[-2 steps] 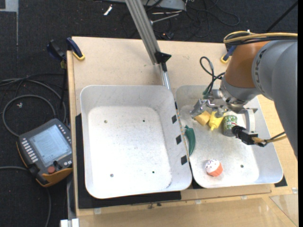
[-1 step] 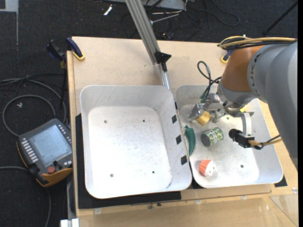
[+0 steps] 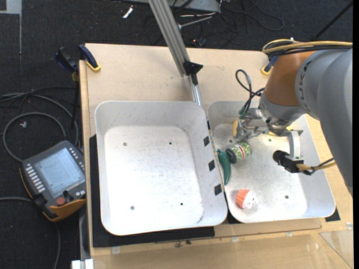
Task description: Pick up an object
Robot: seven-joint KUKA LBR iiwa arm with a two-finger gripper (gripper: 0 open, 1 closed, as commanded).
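Jaws (image 3: 242, 132) just above green-striped can (image 3: 241, 151) in right bin (image 3: 314, 206); cannot tell jaw state.

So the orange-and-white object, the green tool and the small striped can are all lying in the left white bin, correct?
Not quite: they lie in the right white bin, not the left. The camera view shows the orange-and-white object, the green tool and the small striped can there, with the end effector above the can.
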